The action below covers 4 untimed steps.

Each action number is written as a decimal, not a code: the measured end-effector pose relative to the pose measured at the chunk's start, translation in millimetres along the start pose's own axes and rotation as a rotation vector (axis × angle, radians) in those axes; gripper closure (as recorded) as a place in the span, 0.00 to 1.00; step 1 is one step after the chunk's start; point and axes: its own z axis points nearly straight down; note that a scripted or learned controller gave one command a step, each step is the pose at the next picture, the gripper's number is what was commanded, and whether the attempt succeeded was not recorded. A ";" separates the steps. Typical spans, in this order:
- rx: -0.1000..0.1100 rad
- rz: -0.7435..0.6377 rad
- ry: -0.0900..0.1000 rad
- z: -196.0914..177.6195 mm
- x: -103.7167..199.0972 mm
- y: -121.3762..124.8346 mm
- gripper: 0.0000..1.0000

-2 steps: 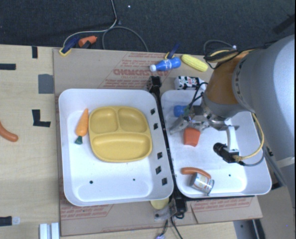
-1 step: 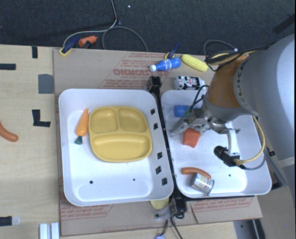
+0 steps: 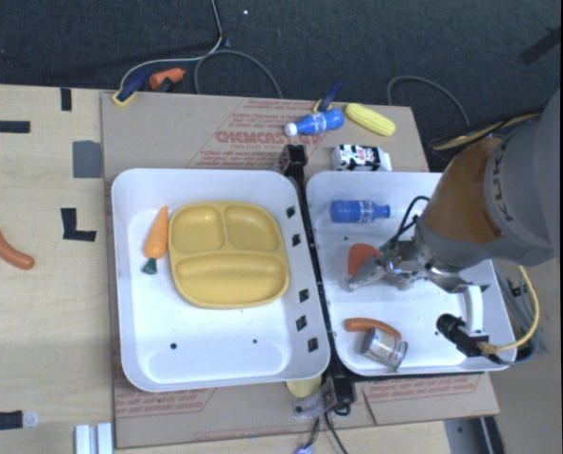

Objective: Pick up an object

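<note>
Arm [image 3: 494, 201] comes in from the right, grey w/ orange band, wrist bent down into the right bin [image 3: 470, 359]. Gripper [image 3: 364, 274] sits low over the bin's middle-left, fingers pointing left. Its tips are at the lower edge of a red-orange piece [image 3: 360, 256], touching or just over it; can't tell how far open the fingers are, nor whether the piece is actually between them.

The piece: small, flat-looking, red-orange, roughly wedge or half-round shape, matte, lying on the bin floor. It's in the right bin's left half, below the blue bottle [image 3: 360, 212] and above the sausage [image 3: 368, 326].

Other stuff in right bin: blue bottle lies on its side near the top wall, white cap to the right. Sausage, orange-red, lies just beside a metal can [image 3: 385, 348] tipped on its side near the front wall.

Left bin [image 3: 134, 282]: yellow tray [image 3: 229, 253] w/ three compartments, carrot [image 3: 155, 235] just left of it, green end down.

Outside bins, on the cardboard behind: second blue bottle [image 3: 316, 124], corn cob [image 3: 369, 119], a black-and-white pack [image 3: 360, 157] against the right bin's back wall. Another sausage [image 3: 8, 247] lies far left on the bench, well apart from both bins.
</note>
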 end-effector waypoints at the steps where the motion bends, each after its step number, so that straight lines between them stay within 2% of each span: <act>1: 0.002 -0.005 0.000 1.9 20.2 77.1 0.00; 2: 0.000 -0.001 -0.002 0.7 30.8 36.9 0.00; 3: 0.008 -0.002 0.001 2.0 31.2 61.3 0.00; 4: 0.001 0.001 0.001 0.0 -22.1 -2.0 0.00</act>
